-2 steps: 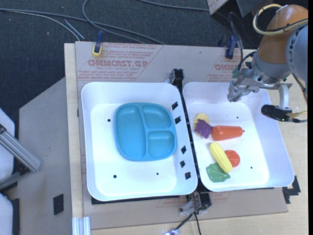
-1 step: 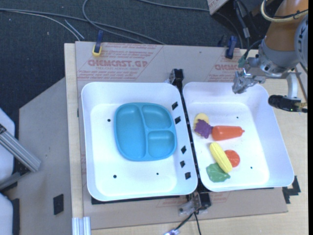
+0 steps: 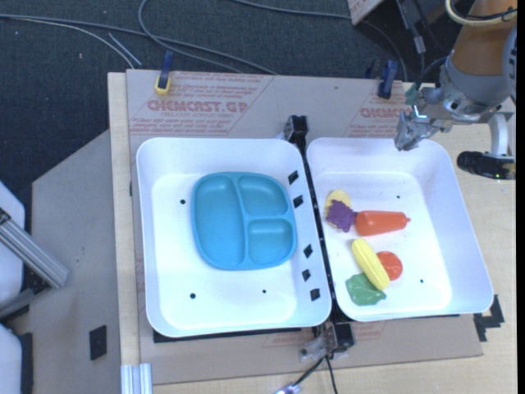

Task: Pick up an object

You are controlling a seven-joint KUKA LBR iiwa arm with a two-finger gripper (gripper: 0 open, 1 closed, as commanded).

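Green toy, yellow corn, orange carrot cluster in right bin. Gripper hovers over far rim, nothing held; jaw opening unclear. Suggest descending squarely over carrot, least crowded.

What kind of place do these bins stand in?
Most likely a robotics lab test bench. Two white bins sit on a clamped board, toy food such as a carrot lies in one, a blue divided tray in the other, and cables trail across the floor.
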